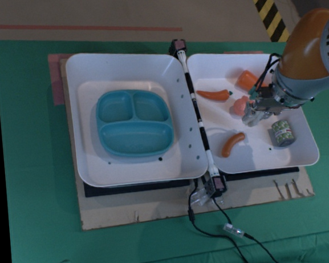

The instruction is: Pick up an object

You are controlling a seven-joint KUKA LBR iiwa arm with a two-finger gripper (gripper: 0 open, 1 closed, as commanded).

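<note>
The right bin (304,157) holds several small items. A long orange carrot (214,95) lies near its back left, and an orange block (246,80) sits behind the arm's wrist. A pink piece (238,105) rests in the middle. An orange-brown sausage (233,144) lies toward the front, and a small green-patterned can (282,133) lies on its side at the right. My gripper (252,116) hangs low over the bin's middle, right beside the pink piece on its right side and left of the can. Nothing shows in its grasp.
The left bin (86,158) carries a blue divided plate (134,123). A black-and-white striped bar (197,111) runs between the bins. Cables (230,231) trail over the green mat in front. The grey and orange arm (309,52) covers the right bin's back right corner.
</note>
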